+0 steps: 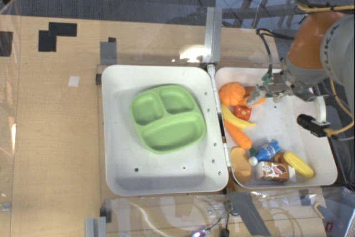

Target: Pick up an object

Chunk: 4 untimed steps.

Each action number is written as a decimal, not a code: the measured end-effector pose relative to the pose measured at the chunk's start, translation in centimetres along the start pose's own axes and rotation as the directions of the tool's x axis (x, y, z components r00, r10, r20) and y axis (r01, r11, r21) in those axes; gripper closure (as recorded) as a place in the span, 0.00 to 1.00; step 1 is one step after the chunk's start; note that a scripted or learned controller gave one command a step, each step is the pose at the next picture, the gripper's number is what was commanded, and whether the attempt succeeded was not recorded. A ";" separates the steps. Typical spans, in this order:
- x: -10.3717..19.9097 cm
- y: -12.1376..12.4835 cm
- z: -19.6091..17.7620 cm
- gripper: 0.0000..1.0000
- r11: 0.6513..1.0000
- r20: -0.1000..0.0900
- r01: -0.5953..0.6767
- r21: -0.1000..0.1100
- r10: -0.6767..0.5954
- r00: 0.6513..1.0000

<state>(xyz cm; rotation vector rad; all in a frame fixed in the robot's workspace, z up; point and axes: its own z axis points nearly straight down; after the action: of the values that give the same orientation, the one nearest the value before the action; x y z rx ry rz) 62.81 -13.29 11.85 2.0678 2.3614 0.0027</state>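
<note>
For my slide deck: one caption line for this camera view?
Grey arm's pincer hovers by a round orange toy fruit in the cluttered right white bin; a green divided plate fills the left bin.

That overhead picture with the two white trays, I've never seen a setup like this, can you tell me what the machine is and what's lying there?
You are looking down at a slant from one camera fixed above a bench. The grey and orange shape on the right is a robot arm reaching in. At its tip is a small two-finger claw, the part that grabs things. It hovers low over the right bin, near the top end of a pile of toy food. I cannot tell whether it grips anything.

The left bin holds a green divided plate. The right bin holds an orange, a carrot, a banana with a red piece beside it, a blue bottle, a small carton and a corn cob.

The job is simply to pick up one object.
</note>
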 end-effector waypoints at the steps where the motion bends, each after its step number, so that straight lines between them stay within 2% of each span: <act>1: -2.4 0.1 2.6 0.00 0.994 0.000 0.108 -0.001 -0.108 0.994; 2: -0.1 2.9 2.9 0.00 0.998 0.006 0.070 -0.001 -0.070 0.998; 3: 0.3 3.1 2.0 1.00 0.997 0.002 0.077 -0.002 -0.077 0.997; 4: -1.4 0.4 -0.5 1.00 0.994 0.000 0.114 0.000 -0.114 0.994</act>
<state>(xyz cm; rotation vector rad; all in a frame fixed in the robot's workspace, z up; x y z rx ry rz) 63.42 -14.63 12.40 1.9295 2.4747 0.0026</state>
